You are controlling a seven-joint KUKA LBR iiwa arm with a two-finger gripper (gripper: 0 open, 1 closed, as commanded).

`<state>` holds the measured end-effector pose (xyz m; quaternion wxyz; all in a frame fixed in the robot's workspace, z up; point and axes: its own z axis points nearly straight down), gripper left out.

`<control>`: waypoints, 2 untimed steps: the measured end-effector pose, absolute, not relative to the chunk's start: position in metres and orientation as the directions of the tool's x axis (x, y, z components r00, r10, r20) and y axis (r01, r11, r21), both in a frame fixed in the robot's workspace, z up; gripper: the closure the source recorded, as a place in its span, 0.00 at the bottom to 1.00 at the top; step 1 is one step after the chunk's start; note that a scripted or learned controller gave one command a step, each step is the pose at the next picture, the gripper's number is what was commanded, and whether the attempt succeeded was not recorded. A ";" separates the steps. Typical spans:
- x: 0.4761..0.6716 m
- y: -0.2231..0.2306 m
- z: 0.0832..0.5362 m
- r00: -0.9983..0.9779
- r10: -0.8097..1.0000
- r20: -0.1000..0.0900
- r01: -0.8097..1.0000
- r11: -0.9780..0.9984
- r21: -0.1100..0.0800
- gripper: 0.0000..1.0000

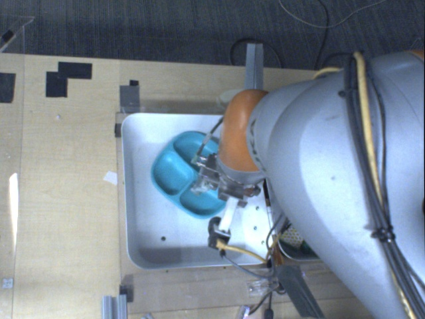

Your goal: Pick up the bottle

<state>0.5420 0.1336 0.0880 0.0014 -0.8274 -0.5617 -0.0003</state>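
You have a bright blue divided dish (178,173) lying in the white left bin (143,198). The grey arm (332,165) wears its orange band (236,135). The pale wood bench (60,191) carries black squares (66,77) far left.

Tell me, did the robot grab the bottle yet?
Not that I can see. Done: the arm has reached over the left bin. In hand: its gripper hangs above a blue divided dish, with nothing seen between its fingers. Left: finding and lifting the bottle.
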 end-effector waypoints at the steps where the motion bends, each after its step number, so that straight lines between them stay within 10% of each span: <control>1: 0.589 0.115 0.189 0.371 0.928 -0.001 0.928 -0.371 -0.001 0.00; 2: 0.593 0.126 0.111 0.355 0.935 0.002 0.935 -0.355 0.001 0.00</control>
